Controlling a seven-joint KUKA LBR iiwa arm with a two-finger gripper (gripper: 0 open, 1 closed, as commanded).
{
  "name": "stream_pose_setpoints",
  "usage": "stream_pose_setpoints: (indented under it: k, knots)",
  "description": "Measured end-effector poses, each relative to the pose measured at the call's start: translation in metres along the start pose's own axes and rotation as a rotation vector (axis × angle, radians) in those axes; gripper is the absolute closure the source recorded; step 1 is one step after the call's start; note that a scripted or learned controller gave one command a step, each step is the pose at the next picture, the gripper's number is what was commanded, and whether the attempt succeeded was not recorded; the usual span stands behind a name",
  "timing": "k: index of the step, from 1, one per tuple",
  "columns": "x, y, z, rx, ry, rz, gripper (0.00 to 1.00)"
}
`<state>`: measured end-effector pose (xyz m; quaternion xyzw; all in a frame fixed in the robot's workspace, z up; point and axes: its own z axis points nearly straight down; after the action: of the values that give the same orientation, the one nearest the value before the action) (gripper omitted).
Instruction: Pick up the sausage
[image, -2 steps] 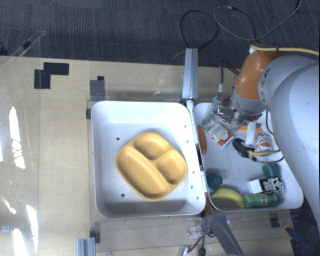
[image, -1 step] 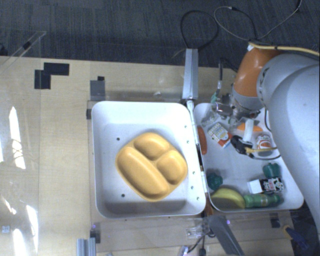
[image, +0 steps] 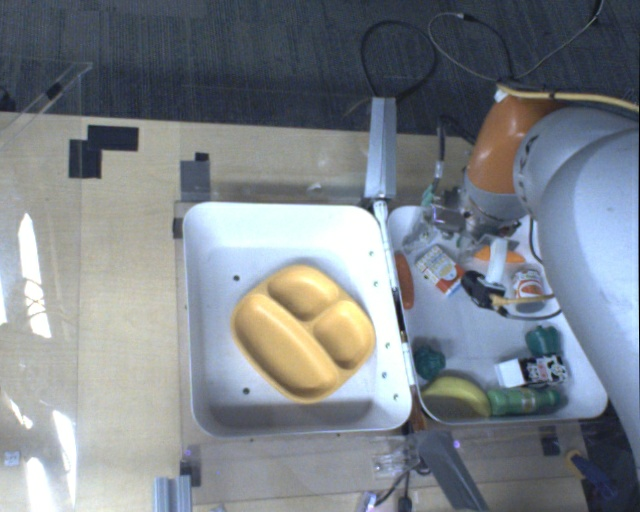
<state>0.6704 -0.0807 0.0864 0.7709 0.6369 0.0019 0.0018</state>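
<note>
The sausage (image: 403, 281) is a thin reddish-orange stick lying lengthwise against the left wall of the right bin (image: 470, 325). My gripper (image: 445, 222) hangs below the orange wrist band over the far end of that bin, above a small white and orange packet (image: 437, 266). It sits up and to the right of the sausage, apart from it. The arm's grey body covers the right side of the bin.
The left bin (image: 210, 300) holds a yellow three-part plate (image: 300, 330). In the right bin lie a banana (image: 455, 393), a green bottle-like item (image: 525, 400), a dark green lump (image: 430, 359), a black and white box (image: 540, 370) and orange pieces (image: 505, 262).
</note>
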Motion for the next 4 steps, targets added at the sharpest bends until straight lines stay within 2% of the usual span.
stream_pose_setpoints:
  k: [4]
  knots:
    - [0.0, 0.0, 0.0, 0.0, 0.0, 0.0, 0.0]
